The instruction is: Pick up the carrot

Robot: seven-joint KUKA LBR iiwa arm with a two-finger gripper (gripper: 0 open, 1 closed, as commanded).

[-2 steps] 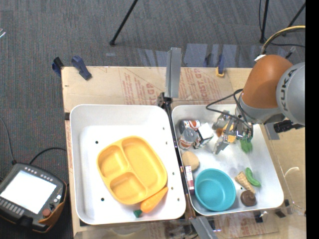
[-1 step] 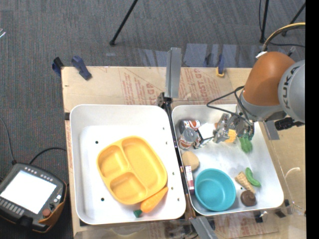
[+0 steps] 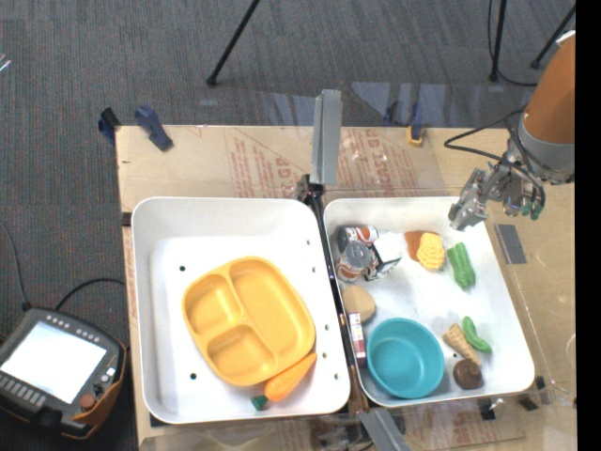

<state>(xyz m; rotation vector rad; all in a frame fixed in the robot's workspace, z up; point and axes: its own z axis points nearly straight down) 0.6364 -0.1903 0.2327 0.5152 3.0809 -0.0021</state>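
Observation:
The orange carrot [image 3: 291, 378] lies in the left bin [image 3: 160, 242], near its front right corner. Its green stem end points toward the front edge, and it rests against the lower right rim of the yellow divided plate [image 3: 248, 319]. My gripper [image 3: 484, 203] hangs above the back right corner of the right bin [image 3: 518, 322], far from the carrot. It holds nothing that I can see. The orange band of the arm shows at the upper right.
The right bin holds a crushed can [image 3: 362, 252], a corn cob [image 3: 430, 250], a green pod [image 3: 460, 265], a potato [image 3: 358, 302], a blue bowl [image 3: 405, 356] and several small items at the front right. A grey divider post [image 3: 327, 139] stands behind the bins.

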